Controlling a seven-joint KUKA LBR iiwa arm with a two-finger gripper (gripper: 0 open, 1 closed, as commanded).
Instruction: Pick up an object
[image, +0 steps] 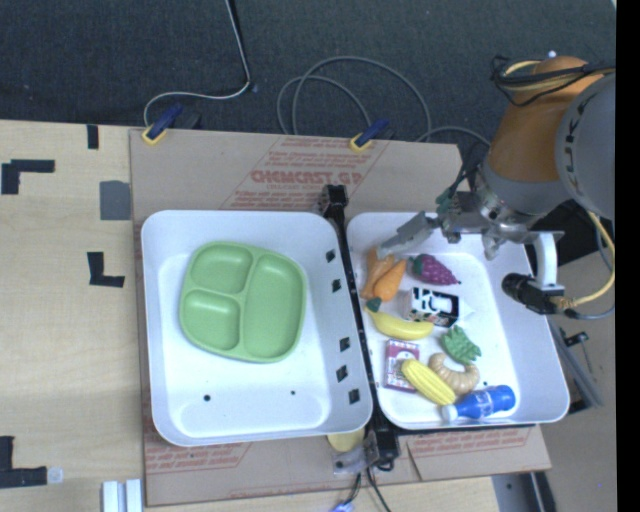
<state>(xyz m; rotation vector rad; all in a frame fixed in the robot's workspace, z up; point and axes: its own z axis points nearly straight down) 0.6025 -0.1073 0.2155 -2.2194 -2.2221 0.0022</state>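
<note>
The right bin (528, 340) holds several toy foods: an orange carrot (385, 279), purple grapes (434, 268), a black-and-white box (435, 302), a yellow banana (401, 324), a red card (401, 355), a corn cob (427, 381), a green leafy piece (461, 345), a tan ginger root (461, 376) and a blue bottle (485, 402). My gripper (412, 234) hangs over the bin's far left part, just above the carrot and grapes. Its fingers (402, 238) point left, with nothing between them.
The left bin (170, 390) holds a green divided plate (243, 301). A black divider (345, 310) runs between the bins. Cables (330, 90) loop behind the bench. The arm's orange band (530, 120) sits at the upper right.
</note>
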